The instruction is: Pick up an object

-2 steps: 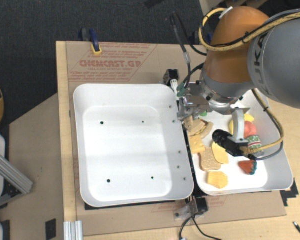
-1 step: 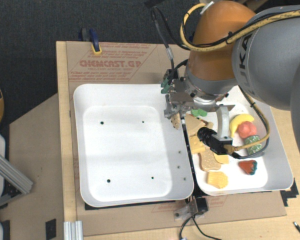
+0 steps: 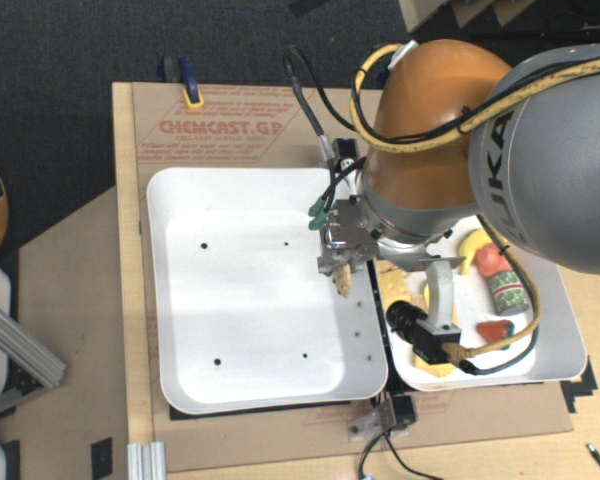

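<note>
My gripper (image 3: 337, 265) hangs low over the right edge of the left bin (image 3: 161, 268), beside the wall between the two bins. A small tan piece (image 3: 343, 285) shows just under its tip; whether it is held I cannot tell. The big grey and orange wrist hides much of the right bin (image 3: 568, 340). Showing in that bin are a yellow curved piece (image 3: 471, 245), a red object (image 3: 492, 260), a small green, white and red bottle (image 3: 509, 291), a red piece (image 3: 496, 330) and a yellow piece (image 3: 435, 367).
The left bin's white floor shows a few small dark dots. Both bins rest on a brown cardboard sheet (image 3: 230, 123) with red print. A blue and yellow clamp (image 3: 189, 80) grips the sheet's far edge.
</note>
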`<state>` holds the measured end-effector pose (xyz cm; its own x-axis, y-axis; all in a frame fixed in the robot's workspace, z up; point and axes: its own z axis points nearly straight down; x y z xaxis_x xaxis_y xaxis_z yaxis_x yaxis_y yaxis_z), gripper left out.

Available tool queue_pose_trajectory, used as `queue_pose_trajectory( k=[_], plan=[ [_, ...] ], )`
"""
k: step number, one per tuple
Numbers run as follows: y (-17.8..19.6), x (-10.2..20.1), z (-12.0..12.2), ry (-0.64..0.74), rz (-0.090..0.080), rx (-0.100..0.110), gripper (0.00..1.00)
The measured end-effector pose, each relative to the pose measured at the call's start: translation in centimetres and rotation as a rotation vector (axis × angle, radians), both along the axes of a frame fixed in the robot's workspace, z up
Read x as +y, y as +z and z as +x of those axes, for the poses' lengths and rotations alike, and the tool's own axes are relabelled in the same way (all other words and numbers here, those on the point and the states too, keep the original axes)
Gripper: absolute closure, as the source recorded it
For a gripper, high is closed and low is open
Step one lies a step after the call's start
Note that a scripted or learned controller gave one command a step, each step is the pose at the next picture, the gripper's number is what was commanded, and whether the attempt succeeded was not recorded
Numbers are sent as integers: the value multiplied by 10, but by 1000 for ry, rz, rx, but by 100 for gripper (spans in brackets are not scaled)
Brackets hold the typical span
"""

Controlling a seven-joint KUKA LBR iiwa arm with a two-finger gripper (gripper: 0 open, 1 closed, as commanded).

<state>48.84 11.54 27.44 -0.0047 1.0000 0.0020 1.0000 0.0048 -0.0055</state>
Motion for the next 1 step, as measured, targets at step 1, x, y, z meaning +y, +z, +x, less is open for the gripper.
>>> queue_pose_trajectory(
  k=[1],
  plan=[
    [9,-2,3,-3,-1,-3,100]
  ],
)
